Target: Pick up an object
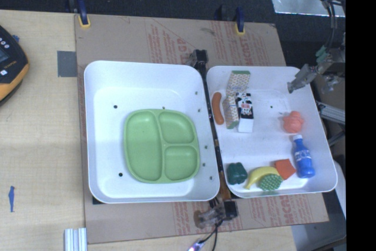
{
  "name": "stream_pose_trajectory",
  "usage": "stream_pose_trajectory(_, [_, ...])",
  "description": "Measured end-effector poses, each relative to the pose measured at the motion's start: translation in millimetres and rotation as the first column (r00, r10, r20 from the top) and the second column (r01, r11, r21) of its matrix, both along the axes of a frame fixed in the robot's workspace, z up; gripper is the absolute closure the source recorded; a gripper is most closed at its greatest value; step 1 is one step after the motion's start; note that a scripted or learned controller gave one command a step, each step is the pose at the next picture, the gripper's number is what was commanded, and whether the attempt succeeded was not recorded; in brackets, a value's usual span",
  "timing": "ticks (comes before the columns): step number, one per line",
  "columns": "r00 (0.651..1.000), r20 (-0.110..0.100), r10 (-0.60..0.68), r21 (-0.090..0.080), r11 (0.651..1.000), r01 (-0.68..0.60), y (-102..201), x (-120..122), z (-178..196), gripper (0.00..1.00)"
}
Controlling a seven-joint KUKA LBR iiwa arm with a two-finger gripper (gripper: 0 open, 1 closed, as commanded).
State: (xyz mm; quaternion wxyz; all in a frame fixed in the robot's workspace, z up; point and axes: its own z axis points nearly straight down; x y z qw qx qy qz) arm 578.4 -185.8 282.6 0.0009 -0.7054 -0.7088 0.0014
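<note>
The right bin (267, 88) holds several objects. A brown sausage (217, 107) lies by its left wall, beside a green patterned box (237, 88) and a small carton with a cow print (245, 110). To the right lie a pink lump (293, 121) and a blue bottle (303, 157). Along the front edge sit a dark green pepper (237, 173), a yellow banana (261, 174), a green round brush (271, 183) and an orange block (285, 168). My gripper (295, 83) hangs at the bin's far right rim, grey and small, well above and behind the pink lump, with nothing seen in it.
The left bin (106, 103) bears a green divided plate (161, 145). A yellow-and-black device (9, 67) lies at the bench's left edge. Blue clamps (84, 14) pin the cardboard sheet at the back. Cables and a connector (214, 214) sit at the front between the bins.
</note>
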Motion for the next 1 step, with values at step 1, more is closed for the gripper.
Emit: stream_pose_trajectory(1, [1.000,-0.004,0.000,0.001,1.000,0.000,-25.7,37.6,-128.5,0.00])
